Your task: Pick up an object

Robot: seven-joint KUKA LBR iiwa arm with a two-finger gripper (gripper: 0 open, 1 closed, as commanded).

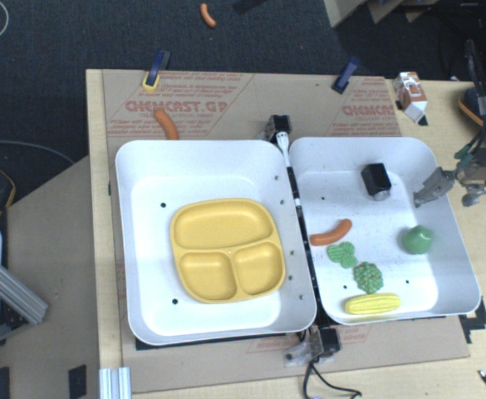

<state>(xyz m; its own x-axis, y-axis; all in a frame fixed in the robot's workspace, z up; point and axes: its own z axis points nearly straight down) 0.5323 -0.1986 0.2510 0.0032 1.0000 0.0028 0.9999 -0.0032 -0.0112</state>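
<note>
Both bins [135, 173] are white; the compartment plate [226, 248] is yellow, the sausage [331, 233] orange-red, the broccoli [367, 276] and ball [418, 239] green, the corn cob [372, 304] yellow, the block [376, 179] black.

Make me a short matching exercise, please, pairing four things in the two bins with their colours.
Things:
1. divided plate
2. sausage
3. block
4. ball

Colours:
A. green
B. black
C. yellow
D. orange-red

Pairs: 1-C, 2-D, 3-B, 4-A. The plate lies in the left bin; the other three lie in the right bin.
</note>
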